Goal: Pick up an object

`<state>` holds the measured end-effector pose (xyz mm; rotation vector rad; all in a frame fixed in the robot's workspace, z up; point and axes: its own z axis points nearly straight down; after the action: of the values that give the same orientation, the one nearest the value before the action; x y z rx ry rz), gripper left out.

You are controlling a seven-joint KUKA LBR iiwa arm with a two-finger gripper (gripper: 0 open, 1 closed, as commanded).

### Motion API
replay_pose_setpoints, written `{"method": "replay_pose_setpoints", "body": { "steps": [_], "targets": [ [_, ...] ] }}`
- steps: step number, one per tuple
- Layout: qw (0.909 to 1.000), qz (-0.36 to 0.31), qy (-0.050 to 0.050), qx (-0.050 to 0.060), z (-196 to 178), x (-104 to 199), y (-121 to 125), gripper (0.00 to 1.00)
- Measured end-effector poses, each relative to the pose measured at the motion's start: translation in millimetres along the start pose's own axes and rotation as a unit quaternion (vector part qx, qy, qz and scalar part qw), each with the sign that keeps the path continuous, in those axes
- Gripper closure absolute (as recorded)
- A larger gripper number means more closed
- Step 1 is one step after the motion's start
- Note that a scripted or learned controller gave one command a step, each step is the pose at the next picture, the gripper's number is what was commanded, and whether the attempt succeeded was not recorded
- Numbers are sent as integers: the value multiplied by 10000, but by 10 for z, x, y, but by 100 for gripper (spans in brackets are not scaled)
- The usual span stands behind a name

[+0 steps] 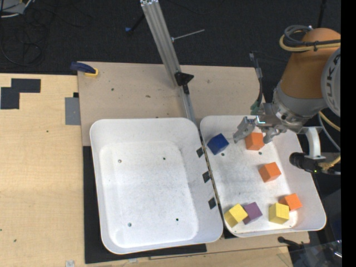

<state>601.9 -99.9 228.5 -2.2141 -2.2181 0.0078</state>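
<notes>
My gripper [255,133] hangs over the back of the right bin [311,218], its two grey fingers spread apart and pointing down. An orange cube [254,142] sits between and just below the fingertips, narrower than the gap, and I see no finger touching it. A blue cube [218,143] lies to its left near the bin's left wall. A second orange cube [270,171] rests in the bin's middle. Along the front edge lie a yellow cube [236,213], a purple cube [252,211], another yellow cube [279,212] and a third orange cube [292,201].
The left bin [111,132] stands beside the right one, divided from it by black clips [205,176]. A slanted aluminium rail [166,49] rises behind the bins. The arm's orange band [308,65] looms at the right.
</notes>
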Motion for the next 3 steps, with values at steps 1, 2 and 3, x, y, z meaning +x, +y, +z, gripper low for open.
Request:
{"method": "replay_pose_setpoints", "body": {
  "steps": [1, 2, 3],
  "targets": [
    [10000, 8, -4, -28, -29, -11, 8, 0],
    [10000, 7, -5, -2, 495, -82, 66, 0],
    [10000, 14, 0, 9, 1141, -34, 49, 0]
  ]
}}
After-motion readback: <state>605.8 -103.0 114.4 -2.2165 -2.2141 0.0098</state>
